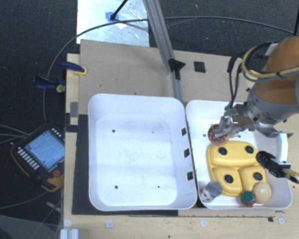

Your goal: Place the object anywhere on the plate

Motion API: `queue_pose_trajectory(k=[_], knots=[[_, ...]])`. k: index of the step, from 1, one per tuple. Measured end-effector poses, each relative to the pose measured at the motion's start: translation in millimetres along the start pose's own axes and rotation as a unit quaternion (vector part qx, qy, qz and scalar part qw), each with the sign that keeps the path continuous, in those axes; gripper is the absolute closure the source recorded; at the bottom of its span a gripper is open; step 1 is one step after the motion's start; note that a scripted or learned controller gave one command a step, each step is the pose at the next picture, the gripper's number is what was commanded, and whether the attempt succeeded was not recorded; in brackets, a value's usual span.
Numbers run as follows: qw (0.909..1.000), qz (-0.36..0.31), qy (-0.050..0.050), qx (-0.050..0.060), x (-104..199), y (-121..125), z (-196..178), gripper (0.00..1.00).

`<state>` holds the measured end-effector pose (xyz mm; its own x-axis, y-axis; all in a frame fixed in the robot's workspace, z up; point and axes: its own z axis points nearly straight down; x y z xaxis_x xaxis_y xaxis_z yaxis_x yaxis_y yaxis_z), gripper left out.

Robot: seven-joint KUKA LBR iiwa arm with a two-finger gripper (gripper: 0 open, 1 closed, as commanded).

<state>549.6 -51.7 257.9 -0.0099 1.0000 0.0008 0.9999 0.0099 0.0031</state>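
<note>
A yellow sectioned plate (223, 156) lies in the right bin (200, 114), towards its front. A round brown, speckled object (218, 135) sits just off the plate's back left corner, at or above the bin floor. My gripper (227, 124) hangs directly over this brown object, touching or nearly touching its top. A beige ball (261, 192) rests on the plate's front right corner. Beside it, a small teal and red object (248, 198) sits at the plate's front edge.
A small grey object (212, 189) lies in the right bin's front left corner, next to the plate. The left bin (96, 138) stands beside it, with black clips (186, 152) along the shared wall. A metal pole (164, 37) slants across the back.
</note>
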Motion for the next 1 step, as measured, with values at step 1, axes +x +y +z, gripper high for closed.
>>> queue_pose_trajectory(k=[1], knots=[[1.0, 0.0, 0.0, 0.0, 56.3, 17.6, -2.5, 1.0]])
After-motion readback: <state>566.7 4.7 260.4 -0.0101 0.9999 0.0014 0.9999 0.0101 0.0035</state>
